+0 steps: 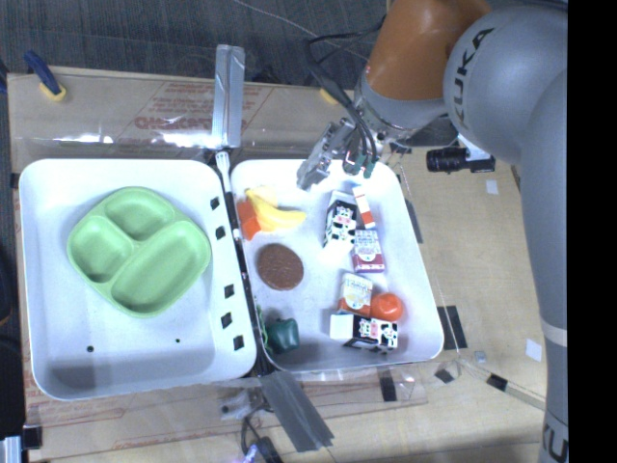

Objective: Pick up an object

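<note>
The gripper hangs over the upper edge of the right bin; whether its fingers are released or clenched, I cannot tell. The banana lies just below-left of it, apart.

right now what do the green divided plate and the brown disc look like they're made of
Green divided plate: likely moulded plastic, one even pale green with a soft sheen on its three rounded compartments. Brown disc: harder to tell; matte, slightly speckled dark brown, perhaps a plastic or rubber toy cookie or patty.
</note>
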